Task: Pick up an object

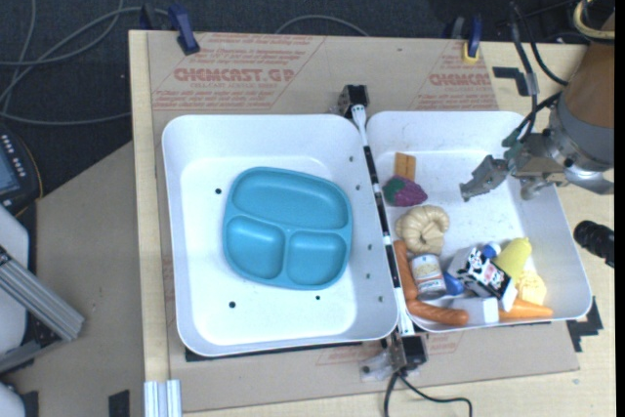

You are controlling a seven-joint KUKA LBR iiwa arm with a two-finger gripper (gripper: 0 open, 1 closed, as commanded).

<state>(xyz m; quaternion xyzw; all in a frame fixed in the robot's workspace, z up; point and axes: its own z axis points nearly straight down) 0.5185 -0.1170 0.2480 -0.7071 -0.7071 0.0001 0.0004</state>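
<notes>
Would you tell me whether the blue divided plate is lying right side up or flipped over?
Right side up: the blue divided plate lies flat in the left bin, its three compartments facing upward.

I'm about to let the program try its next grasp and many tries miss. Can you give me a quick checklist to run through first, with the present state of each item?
1. Gripper carries nothing: ok, nothing shows between its fingers.
2. Gripper is over the right bin, where the objects lie: ok, it sits over the bin's bare upper part.
3. Targets in view: ok, purple grapes, croissant and small can show plainly.
4. Targets well separated: not ok, the items crowd along the bin's lower side, touching or overlapping.
5. Gripper height above the bin floor: cannot tell.
6. Blue divided plate in the left bin is out of the arm's way: ok.
</notes>
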